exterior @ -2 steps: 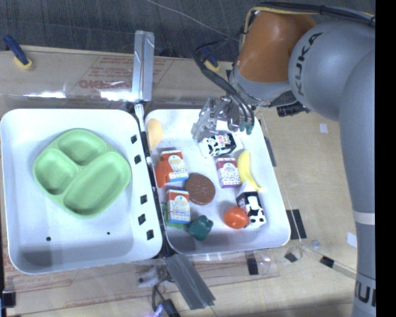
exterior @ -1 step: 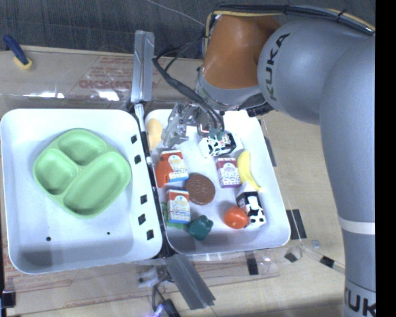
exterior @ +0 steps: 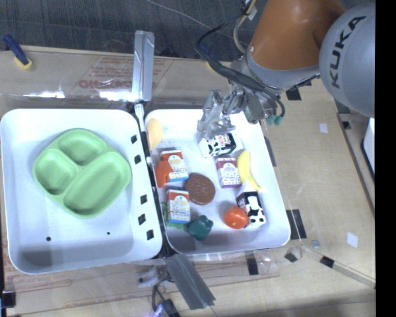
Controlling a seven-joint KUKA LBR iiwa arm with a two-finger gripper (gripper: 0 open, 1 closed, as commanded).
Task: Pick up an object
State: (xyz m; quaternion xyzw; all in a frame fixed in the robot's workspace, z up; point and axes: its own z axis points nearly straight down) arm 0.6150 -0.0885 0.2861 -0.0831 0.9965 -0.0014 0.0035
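camera view, arm reaching from right, end effector [exterior: 212, 121] low over right bin [exterior: 277, 203], above cow-print carton [exterior: 222, 144], grip state unclear

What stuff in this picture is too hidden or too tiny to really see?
- Gripper: the camera view blurs its metal parts, so its grip cannot be judged.
- Black-and-white carton: its top edge sits right under the gripper; touching or apart is unclear.
- Small cartons: the printing is too small to read.
- Orange cup: partly covered by a carton.
- Arm: cut off by the top edge.
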